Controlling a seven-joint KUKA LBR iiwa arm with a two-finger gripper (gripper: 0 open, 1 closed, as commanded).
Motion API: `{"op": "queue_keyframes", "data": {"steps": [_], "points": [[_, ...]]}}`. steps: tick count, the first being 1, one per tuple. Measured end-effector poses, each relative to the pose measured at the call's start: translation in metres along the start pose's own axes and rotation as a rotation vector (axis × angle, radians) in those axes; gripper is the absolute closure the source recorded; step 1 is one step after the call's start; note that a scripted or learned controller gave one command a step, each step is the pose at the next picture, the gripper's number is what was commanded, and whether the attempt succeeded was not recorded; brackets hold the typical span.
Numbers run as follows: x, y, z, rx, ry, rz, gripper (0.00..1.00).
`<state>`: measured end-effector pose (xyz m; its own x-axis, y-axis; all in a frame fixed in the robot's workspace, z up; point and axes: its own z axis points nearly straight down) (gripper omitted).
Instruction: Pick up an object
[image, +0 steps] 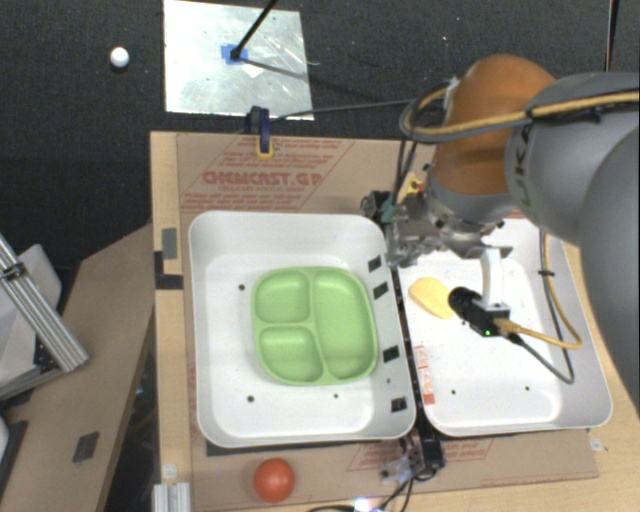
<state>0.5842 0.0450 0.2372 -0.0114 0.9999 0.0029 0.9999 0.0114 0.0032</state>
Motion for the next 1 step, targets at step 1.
{"op": "queue_keyframes", "data": {"steps": [1], "points": [[0.0585,0.0016,-0.003,0.001,-0.001,0.001,1.0]]}}
